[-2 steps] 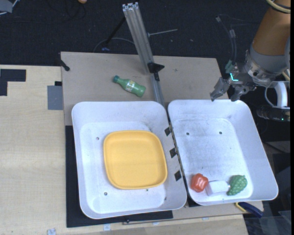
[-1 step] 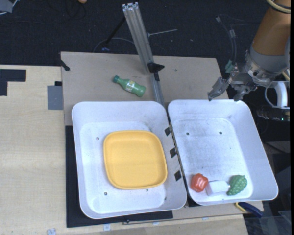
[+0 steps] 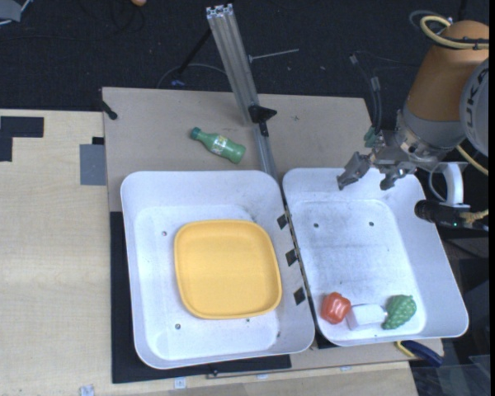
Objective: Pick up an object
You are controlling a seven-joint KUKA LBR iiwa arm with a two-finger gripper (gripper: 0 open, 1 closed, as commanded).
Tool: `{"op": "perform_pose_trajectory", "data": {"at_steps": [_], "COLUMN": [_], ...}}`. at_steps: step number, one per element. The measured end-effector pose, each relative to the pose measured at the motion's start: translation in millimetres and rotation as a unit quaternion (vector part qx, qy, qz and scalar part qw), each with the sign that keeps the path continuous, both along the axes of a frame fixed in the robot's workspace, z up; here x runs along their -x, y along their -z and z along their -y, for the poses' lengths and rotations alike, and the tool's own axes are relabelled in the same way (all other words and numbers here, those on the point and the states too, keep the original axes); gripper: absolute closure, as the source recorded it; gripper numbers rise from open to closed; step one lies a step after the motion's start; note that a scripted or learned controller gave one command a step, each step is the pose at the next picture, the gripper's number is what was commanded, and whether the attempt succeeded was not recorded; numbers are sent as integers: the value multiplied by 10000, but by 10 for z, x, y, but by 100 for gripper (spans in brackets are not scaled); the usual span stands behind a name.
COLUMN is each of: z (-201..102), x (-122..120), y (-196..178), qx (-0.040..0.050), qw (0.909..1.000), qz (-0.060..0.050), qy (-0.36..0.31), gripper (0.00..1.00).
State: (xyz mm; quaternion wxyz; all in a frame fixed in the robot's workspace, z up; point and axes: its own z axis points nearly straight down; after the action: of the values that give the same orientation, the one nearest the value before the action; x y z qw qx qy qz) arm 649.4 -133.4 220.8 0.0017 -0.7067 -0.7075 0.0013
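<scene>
- Grey arm with orange band [image 3: 450, 68]: reaches in from the right, wrist bent down over the far edge of the right bin [image 3: 371, 238].
- Jaws [image 3: 367, 174]: spread apart, nothing between them, poised above the bin's far rim.
- Red object [image 3: 336, 307], white block [image 3: 365, 316], green object [image 3: 399, 311]: in a row, touching or nearly so, at the near edge of the right bin, well apart from the jaws.
- Yellow plate [image 3: 228, 268]: flat in the left bin [image 3: 144, 221].
- Green bottle [image 3: 218, 145]: lying on the desk [image 3: 313, 130] beyond the left bin.
</scene>
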Motion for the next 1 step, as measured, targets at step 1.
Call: {"op": "perform_pose_trajectory", "data": {"at_steps": [1], "z": [-42], "x": [-6], "y": [632], "qx": [-1], "qw": [10000], "qz": [-7], "qy": [-3], "gripper": [0]}}
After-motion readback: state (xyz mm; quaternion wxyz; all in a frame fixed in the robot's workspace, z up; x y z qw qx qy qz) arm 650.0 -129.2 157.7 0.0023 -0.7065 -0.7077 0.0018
